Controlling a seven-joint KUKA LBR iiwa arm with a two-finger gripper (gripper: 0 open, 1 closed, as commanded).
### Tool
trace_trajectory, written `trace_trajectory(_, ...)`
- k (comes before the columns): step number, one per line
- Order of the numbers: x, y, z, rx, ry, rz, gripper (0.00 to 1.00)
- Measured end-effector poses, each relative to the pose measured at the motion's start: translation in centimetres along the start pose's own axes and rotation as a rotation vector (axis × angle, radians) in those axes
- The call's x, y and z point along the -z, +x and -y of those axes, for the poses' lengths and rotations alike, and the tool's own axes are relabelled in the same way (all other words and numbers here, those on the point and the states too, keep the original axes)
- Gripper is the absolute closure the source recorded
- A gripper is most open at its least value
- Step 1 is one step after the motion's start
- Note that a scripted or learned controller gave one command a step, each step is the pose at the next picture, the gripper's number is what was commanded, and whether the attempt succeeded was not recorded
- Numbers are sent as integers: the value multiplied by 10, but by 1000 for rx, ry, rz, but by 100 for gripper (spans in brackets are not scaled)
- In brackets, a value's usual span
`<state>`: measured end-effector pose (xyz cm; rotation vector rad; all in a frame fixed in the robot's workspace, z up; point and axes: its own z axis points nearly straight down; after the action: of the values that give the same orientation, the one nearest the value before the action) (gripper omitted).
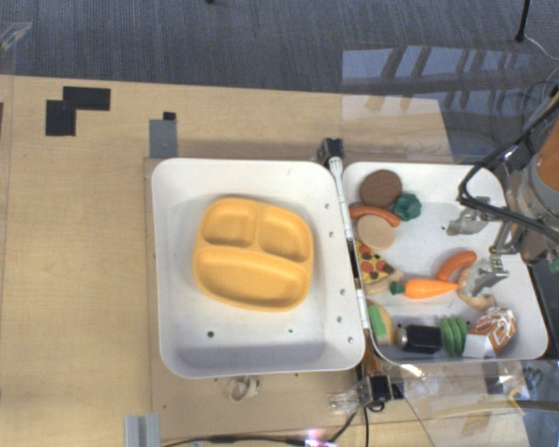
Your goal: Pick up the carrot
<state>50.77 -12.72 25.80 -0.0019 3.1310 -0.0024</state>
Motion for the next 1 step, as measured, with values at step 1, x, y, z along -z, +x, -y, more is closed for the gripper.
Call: trace_trajectory(1, -127, 16, -13, 60, -3, -5, 0)
